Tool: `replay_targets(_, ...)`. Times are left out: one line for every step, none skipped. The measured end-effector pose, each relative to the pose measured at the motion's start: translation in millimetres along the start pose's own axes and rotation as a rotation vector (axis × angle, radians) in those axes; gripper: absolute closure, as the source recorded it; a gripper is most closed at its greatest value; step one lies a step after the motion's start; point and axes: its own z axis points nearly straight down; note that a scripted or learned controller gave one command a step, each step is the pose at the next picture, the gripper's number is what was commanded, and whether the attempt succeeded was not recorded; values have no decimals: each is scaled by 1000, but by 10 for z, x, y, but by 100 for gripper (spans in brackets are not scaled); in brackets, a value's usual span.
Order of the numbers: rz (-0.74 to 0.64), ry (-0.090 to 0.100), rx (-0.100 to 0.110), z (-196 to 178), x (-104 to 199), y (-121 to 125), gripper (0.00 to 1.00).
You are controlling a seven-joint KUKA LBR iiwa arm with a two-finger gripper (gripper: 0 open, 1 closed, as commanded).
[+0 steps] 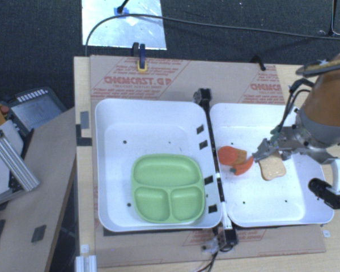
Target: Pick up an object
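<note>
In the right bin [255,118] lies an orange-red toy food piece [232,154] close to the divider, with a curved orange edge toward the front. A tan bread-like slice [272,169] lies just right of it. My gripper [265,150] hangs low over the bin, between the two, at the slice's upper left corner. The grey arm with its orange band [328,101] comes in from the right. Whether the gripper touches either object is not visible.
The left bin [119,118] holds a green divided plate [167,187] at its front right. A black divider strip [209,146] runs between the bins. A black fitting [323,190] sits at the right bin's right rim.
</note>
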Motion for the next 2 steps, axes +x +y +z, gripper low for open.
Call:
replay_targets(-4,1,1,-75,502,91,100)
replay_targets(-6,3,3,0,1097,144,100)
